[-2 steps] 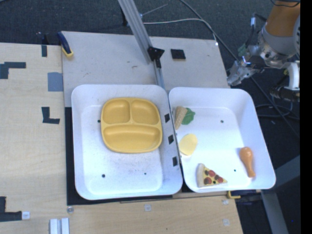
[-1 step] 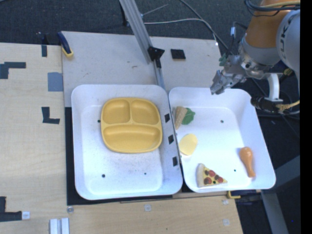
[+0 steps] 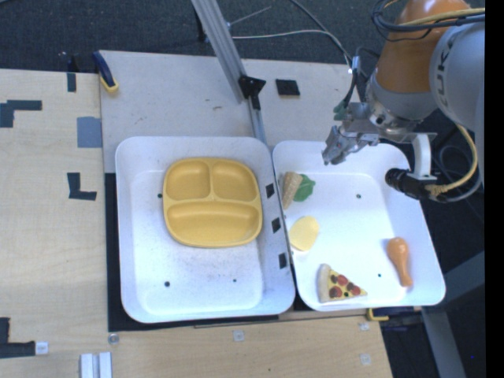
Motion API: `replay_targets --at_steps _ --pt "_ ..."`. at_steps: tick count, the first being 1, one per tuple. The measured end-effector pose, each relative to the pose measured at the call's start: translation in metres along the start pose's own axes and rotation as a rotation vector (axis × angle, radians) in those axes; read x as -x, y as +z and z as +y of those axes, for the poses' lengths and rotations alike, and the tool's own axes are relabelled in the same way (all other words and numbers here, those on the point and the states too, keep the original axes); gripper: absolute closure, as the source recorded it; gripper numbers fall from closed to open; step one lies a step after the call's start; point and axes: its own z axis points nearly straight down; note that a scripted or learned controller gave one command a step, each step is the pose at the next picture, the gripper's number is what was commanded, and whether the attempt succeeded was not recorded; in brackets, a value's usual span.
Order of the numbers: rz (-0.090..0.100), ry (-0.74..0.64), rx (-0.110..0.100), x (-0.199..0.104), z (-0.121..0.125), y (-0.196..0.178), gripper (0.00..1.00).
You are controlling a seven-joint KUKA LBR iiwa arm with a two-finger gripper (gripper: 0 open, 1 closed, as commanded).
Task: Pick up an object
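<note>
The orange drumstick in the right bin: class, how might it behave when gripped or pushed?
The orange drumstick looks like moulded toy plastic, so probably stiff and light. Its rounded, tapering shape could let it roll or pivot when pushed. Its smooth surface may slip from a tool closing on the bulbous end.

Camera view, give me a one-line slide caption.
Grey arm's tool above right white bin of toy food; yellow divided plastic tray in left white bin.

Robotics lab: taped bench (image 3: 47,211); twin white bins (image 3: 130,235); cabled arm (image 3: 425,61)
</note>
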Motion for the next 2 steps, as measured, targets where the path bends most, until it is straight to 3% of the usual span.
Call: replay_targets --at_steps 2 --pt "0.001 -0.002 0.0 -0.103 -0.042 -0.007 1.0"
